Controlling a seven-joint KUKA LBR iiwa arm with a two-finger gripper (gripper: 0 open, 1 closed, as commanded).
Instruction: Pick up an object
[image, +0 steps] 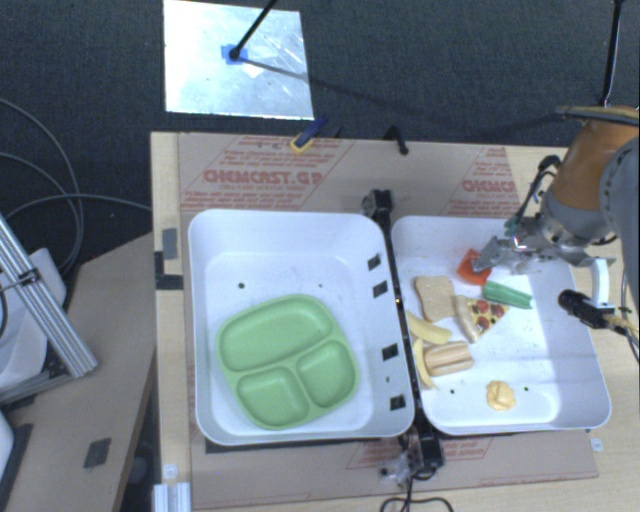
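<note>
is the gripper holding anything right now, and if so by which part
It cannot be told. The gripper sits right at the orange-red piece in the right bin, but no hold on it is visible.
</note>
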